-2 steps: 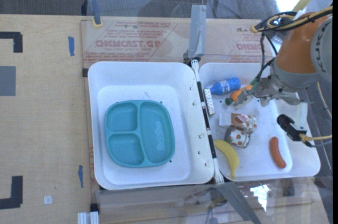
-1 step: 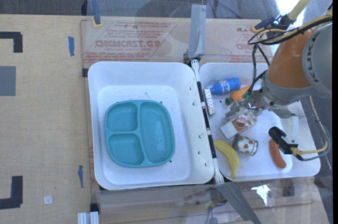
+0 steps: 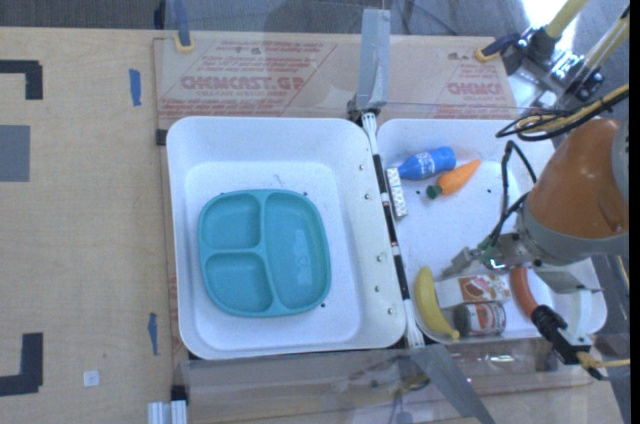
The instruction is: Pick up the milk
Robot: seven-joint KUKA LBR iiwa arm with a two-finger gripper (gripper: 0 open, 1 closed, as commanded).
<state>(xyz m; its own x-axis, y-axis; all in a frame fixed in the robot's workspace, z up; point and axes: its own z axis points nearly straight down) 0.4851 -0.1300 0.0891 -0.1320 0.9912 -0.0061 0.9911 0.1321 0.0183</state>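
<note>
The milk is a small white carton with a red print, lying near the front of the right bin. My gripper hangs right over the carton's far edge, under the grey and orange wrist. The arm's body hides part of the carton's right side. Nothing is visibly lifted off the bin floor.
A banana and a brown can lie close beside the milk at the front, with an orange sausage to its right. A blue bottle and a carrot sit farther back. The left bin holds a teal divided plate.
</note>
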